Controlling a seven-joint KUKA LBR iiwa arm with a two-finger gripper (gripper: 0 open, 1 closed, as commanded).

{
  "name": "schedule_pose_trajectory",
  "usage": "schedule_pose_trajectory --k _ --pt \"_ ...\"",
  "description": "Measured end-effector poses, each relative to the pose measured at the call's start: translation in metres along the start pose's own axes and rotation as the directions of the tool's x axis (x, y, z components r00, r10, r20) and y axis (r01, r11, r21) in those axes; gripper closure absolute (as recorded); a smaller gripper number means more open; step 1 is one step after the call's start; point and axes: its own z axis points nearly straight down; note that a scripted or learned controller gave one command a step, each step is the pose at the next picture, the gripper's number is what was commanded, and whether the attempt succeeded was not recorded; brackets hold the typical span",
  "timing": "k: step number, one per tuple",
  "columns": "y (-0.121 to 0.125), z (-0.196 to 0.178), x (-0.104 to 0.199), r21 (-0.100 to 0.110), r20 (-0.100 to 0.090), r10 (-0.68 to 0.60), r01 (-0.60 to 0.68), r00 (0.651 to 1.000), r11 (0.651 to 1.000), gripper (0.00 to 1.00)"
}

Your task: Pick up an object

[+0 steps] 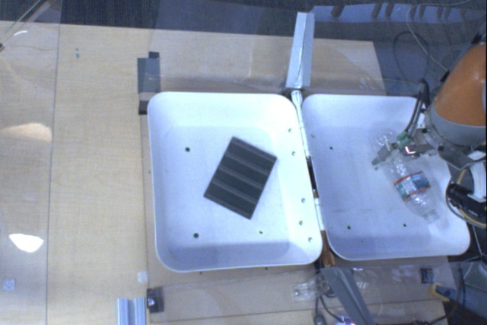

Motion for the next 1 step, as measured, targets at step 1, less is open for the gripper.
schedule_pose_trajectory --k 1 --pt "0.0849 -0.1002 0.043 0.012 -0.006 0.006 -0.006 1.0 1.0 1.0"
